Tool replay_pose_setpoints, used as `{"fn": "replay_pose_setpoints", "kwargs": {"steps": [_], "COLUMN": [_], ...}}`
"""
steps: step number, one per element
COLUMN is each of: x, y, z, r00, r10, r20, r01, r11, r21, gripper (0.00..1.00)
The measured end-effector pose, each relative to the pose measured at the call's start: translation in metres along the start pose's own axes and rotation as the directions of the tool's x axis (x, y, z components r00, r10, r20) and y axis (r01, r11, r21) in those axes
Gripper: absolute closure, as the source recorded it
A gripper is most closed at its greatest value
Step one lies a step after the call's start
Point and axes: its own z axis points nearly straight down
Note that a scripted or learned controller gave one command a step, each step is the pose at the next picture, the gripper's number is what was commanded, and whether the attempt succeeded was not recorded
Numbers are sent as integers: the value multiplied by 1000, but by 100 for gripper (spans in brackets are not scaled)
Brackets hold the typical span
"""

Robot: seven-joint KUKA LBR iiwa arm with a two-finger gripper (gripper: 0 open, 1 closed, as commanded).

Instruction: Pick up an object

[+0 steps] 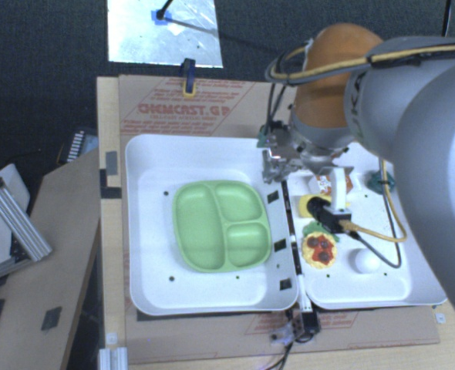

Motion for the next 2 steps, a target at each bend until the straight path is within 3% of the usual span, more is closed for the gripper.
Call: {"fn": "replay_pose_setpoints", "kwargs": {"steps": [1,2], "x": [46,44], "y": [2,2], "z": [-6,-6], "r00": [1000,1000], "r10": [1,4], "r20": [-1,0], "r01": [-1,-4], "r11": [1000,1000], "r21": [0,1], "gripper": [100,0]}}
